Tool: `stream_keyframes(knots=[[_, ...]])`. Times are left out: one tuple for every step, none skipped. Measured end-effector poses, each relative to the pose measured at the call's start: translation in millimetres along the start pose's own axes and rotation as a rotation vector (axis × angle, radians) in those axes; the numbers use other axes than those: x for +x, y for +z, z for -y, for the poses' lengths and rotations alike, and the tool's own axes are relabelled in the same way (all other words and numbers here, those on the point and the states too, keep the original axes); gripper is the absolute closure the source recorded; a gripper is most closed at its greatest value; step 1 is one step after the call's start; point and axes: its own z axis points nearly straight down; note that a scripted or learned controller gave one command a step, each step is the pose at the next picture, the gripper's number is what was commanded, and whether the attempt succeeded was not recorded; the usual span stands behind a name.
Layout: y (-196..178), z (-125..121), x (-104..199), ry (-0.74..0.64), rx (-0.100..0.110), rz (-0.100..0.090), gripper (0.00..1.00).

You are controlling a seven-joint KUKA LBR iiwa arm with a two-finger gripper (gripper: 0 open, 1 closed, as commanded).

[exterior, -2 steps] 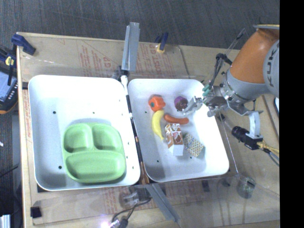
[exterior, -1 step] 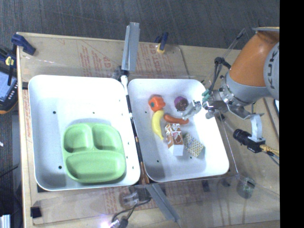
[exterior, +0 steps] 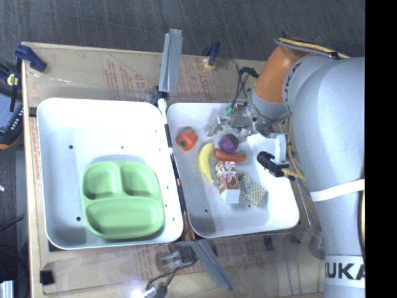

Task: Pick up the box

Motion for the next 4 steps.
stream_keyframes(knots=[[11, 56, 0, -0.182, 0.004, -0.002, 0.00], [10, -7, 1, -0.252, 0.002, -0.001, 0.00], [0, -8, 2, -0.257, 0.001, -0.002, 1.00], [-95, 10, 36, -0.098, 0.002, 0.000, 1.00]])
